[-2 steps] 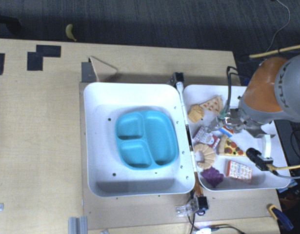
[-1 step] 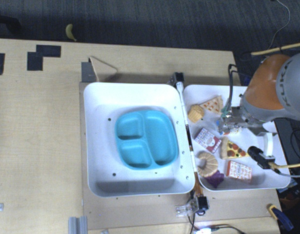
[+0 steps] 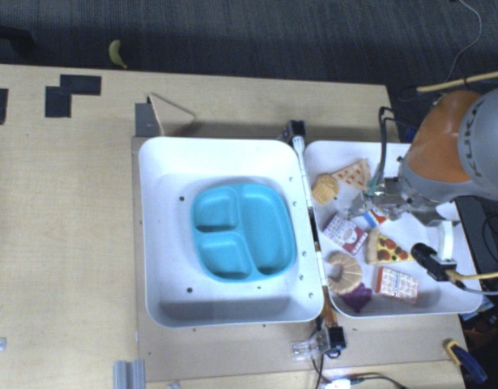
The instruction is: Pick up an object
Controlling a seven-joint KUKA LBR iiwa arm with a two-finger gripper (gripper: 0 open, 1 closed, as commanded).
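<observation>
The right bin (image 3: 350,147) holds several small things: a tan wedge with red dots (image 3: 351,174), a round tan bun (image 3: 325,188), a red-and-white packet (image 3: 344,232), a pizza slice (image 3: 388,250), a red-and-white box (image 3: 396,283), a brown mushroom-like piece (image 3: 344,271) and a purple lump (image 3: 358,298). My gripper (image 3: 370,204) hangs low over the middle of this bin, just right of the bun and above the packet. Nothing shows between it and the bin floor that I can make out as held.
The left bin (image 3: 155,217) carries a blue divided tray (image 3: 242,229) in its middle. A raised divider (image 3: 307,209) separates the two bins. The arm's orange band (image 3: 439,140) and grey body cover the right bin's far right side.
</observation>
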